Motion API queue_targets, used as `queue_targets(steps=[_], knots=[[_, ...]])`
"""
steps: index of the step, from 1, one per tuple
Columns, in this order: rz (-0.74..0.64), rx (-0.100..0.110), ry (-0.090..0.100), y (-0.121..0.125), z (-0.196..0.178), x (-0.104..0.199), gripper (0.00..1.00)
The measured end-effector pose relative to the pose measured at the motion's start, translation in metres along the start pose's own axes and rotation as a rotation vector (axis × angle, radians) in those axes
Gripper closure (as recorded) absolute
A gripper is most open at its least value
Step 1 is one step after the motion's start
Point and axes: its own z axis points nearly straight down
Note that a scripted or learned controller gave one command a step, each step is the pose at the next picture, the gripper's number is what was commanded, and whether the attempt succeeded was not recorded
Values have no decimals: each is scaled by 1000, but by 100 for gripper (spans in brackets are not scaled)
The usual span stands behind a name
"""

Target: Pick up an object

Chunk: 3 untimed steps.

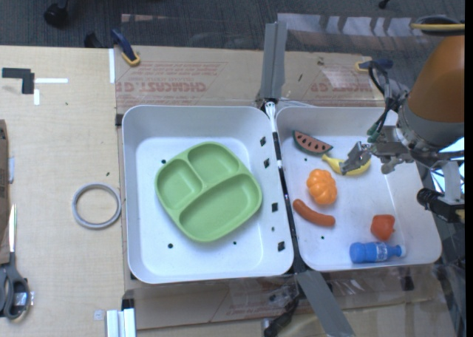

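While the arm point(436, 99) reaches in low, its end effector point(357, 158) apparently grips the banana point(353, 168); fingers narrow.

We are seeing a yellow toy banana point(353, 168) lying curved in the right bin's point(414, 254) upper part, just beside a watermelon slice point(311, 143)

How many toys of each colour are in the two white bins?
Green: 1, the divided plate
Yellow: 1, the banana by the gripper
Orange: 2, the pumpkin and the sausage
Red: 2, the watermelon slice and the small red toy
Blue: 1, the bottle
Total: 7
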Motion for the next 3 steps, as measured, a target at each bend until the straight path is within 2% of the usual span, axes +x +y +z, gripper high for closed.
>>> queue_targets(steps=[1,2,3], knots=[[5,0,1,-25,103,33,0],[0,-2,-1,68,102,19,0],[-1,-1,-2,67,93,18,100]])
